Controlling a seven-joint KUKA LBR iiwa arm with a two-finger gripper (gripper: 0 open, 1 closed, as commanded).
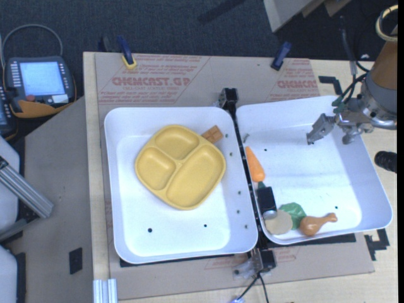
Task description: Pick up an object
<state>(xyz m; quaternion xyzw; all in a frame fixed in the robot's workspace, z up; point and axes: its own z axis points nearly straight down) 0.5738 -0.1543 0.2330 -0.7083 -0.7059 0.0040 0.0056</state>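
— What lies nearest you?
— In the right bin (372, 201), a toy drumstick (317, 221) in the front corner, a carrot (254, 164) by the divider; a yellow plate (181, 166) fills the left bin (126, 219).
— And farther back?
— The gripper (333, 131) hovers over the right bin's far side — jaws spread, holding nothing.

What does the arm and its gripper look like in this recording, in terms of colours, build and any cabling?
The arm shows an orange-tan band above a grey wrist ring. Below it sits a metallic grey gripper with two slim, dark-tipped fingers. Thin dark cables run down along the wrist toward the gripper body. No markings or labels are legible.
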